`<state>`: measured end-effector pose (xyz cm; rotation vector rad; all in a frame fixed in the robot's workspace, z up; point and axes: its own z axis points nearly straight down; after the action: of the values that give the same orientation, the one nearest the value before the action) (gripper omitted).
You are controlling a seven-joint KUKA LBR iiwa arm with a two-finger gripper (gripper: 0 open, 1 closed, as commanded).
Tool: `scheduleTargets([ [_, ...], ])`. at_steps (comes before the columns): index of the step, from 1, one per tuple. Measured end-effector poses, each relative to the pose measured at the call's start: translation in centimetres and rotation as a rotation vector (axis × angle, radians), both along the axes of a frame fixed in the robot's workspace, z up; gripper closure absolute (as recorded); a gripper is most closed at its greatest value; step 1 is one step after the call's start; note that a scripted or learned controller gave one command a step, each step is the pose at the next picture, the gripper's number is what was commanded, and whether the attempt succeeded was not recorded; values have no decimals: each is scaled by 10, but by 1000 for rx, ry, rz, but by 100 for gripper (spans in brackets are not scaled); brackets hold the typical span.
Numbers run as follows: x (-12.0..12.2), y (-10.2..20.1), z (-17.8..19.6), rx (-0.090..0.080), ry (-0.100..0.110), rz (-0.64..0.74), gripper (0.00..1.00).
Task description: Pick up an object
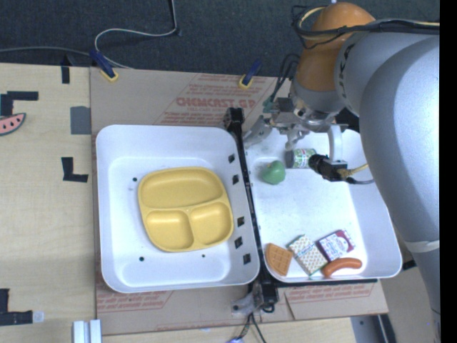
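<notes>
Grey arm [400, 120] hides the right bin's [314, 213] far corner

The arm [400, 120] enters from the right; its hand [305, 136] hangs over the far end of the right bin [371, 213], close to a green object [272, 172]. At that bin's near edge lie a waffle [278, 259], two packets [323, 250] and a sausage [343, 266]. The left bin [114, 213] holds a yellow divided tray [186, 209].
</notes>
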<state>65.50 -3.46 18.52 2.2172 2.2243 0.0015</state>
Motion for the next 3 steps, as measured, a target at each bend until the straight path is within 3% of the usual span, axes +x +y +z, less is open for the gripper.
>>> scheduleTargets([
  [1, -53, -68, -3, -1, 4, -4, 0],
  [2, -14, -74, -88, -1, 8, -3, 0],
  [3, -13, -74, -77, -2, 8, -1, 100],
])
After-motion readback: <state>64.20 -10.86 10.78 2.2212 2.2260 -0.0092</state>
